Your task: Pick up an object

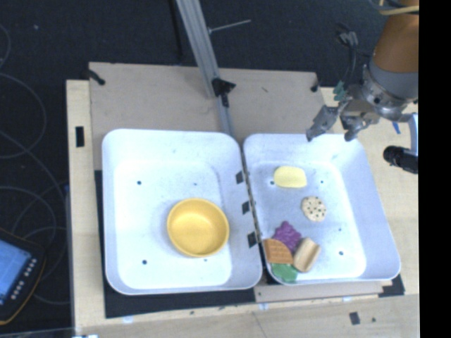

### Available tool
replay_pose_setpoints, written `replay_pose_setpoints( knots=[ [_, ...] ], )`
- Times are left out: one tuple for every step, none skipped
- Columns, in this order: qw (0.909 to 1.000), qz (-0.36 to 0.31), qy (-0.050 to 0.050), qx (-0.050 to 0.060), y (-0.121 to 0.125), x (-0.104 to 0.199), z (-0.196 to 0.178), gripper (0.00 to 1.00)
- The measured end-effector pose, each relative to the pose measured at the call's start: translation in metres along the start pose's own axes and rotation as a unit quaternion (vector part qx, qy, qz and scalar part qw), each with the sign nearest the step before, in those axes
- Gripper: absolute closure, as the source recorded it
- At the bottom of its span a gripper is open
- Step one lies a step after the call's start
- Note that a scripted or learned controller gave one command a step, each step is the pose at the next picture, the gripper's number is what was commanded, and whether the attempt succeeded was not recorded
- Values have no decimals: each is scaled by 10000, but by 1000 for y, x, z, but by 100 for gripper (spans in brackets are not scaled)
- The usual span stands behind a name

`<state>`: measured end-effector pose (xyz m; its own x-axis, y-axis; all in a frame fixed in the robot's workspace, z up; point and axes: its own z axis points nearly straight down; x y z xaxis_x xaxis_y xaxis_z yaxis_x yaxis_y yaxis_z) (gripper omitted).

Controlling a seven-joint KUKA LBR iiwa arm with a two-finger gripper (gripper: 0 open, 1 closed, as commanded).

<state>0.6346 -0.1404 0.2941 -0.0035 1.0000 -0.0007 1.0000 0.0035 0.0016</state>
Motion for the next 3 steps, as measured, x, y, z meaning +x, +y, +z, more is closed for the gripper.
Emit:
replay_pose_setpoints(
  knots=[
    [10000, -1, -2, 1, 0, 0, 0, 0],
    [10000, 22, -9, 33, 2, -2, 63, 0],
    [10000, 34, -11, 25, 4, -4, 106, 0]
  ],
)
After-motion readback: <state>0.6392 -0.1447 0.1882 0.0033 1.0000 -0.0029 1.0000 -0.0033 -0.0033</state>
